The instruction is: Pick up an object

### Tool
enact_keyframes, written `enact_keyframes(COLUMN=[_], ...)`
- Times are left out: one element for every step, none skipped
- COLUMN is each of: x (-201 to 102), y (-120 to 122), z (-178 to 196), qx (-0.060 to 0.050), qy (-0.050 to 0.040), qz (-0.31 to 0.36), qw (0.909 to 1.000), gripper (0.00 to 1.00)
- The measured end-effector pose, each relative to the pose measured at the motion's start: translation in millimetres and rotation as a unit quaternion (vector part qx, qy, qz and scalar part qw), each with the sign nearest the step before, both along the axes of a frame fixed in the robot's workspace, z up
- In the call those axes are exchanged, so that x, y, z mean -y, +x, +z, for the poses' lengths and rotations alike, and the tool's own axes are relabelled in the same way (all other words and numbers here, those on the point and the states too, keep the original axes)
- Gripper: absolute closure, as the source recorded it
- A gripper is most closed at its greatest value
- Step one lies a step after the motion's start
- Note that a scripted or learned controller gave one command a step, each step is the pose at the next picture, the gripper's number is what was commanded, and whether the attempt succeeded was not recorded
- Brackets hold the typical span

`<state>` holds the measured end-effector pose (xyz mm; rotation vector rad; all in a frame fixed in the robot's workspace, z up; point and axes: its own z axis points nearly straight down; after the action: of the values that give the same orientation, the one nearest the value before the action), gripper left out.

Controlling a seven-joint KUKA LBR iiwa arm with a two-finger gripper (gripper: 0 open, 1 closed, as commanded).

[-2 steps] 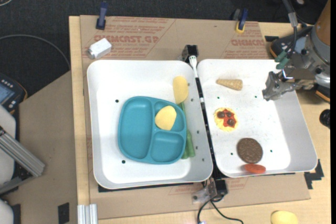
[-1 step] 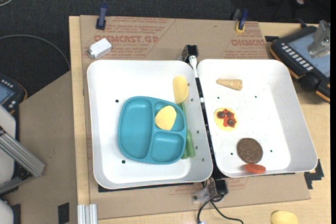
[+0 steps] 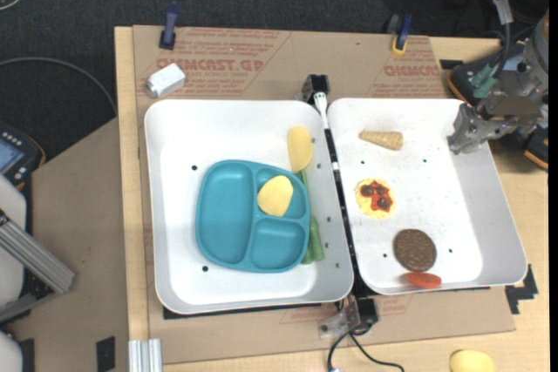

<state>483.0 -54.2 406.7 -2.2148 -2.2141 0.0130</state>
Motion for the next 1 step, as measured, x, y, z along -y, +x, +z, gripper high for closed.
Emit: enact_keyframes(x=[70.7], y=[-4.0], z=[112.7], qx=[0.014], qy=[-0.0036], qz=[-0.003], qw=[0.9999], gripper=[1.0])
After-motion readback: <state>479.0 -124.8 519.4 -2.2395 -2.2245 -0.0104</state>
